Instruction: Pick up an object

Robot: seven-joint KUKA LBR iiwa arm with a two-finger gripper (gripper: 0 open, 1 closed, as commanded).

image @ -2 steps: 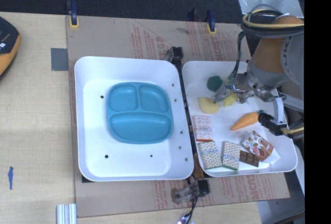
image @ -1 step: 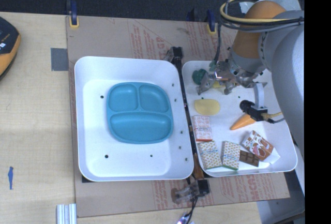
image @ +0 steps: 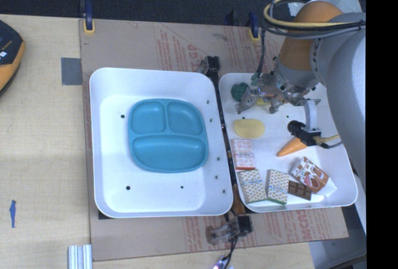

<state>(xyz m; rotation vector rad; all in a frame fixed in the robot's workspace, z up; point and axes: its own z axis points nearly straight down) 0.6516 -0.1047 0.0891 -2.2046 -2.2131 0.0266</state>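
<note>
Fingers (image: 260, 102) low over right bin (image: 348, 196); arm (image: 323, 44) reaching from right

Fixed overhead slant, both bins (image: 99, 137)

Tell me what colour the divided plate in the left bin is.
Light blue; the divided plate shows plainly in the camera view, lying in the left bin.

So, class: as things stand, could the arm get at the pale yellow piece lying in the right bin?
Probably yes. The gripper hangs just above the yellow piece, which lies flat with nothing on top. The green item and the packet sit close by but apart from it.
</note>
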